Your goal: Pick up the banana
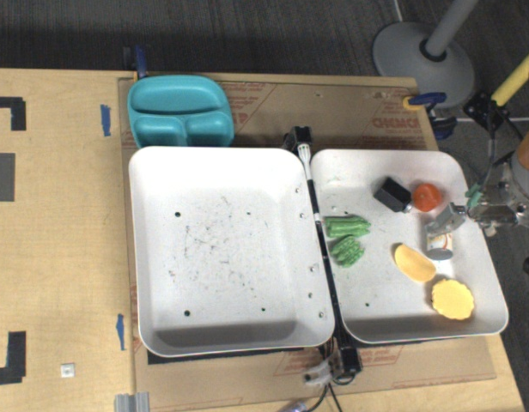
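The banana is a short yellow-orange piece lying flat in the right bin, toward its right side. My gripper hangs over the same bin just above and to the right of the banana, close to its upper end. Nothing shows as held in it. The arm reaches in from the right edge of the bin.
A round yellow piece lies just below the banana. A red tomato and a black block sit up from the gripper. Two green vegetables lie near the divider. The left bin adjoins; a teal tray stands behind it.
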`<state>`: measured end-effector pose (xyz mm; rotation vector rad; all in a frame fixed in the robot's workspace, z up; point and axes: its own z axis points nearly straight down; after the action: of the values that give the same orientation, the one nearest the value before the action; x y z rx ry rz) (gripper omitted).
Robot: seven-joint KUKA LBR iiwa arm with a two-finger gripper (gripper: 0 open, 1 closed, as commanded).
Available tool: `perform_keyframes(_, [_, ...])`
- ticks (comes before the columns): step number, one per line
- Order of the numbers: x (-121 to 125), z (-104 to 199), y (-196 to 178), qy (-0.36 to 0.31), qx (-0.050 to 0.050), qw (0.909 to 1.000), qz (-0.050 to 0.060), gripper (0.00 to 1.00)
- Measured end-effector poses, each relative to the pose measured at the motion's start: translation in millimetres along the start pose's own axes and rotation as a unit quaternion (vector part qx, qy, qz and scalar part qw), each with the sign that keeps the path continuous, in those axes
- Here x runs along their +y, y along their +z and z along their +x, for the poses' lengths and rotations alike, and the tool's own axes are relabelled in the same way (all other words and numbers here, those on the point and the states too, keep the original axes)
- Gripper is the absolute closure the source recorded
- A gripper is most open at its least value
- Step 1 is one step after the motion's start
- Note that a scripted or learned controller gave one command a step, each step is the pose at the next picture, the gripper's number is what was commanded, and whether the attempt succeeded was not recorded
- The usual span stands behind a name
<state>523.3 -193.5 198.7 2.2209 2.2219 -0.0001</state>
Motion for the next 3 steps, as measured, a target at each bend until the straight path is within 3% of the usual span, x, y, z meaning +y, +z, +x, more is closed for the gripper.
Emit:
perform_keyframes(1, [-44, 61, 113, -0.101, 0.001, 0.9949, 0.000, 0.00])
perform_keyframes(2, [-6, 34, 113, 0.069, 0.000, 0.9976, -0.001, 0.00])
perform_keyframes(3, [-6, 34, 113, 0.069, 0.000, 0.9976, -0.001, 0.00])
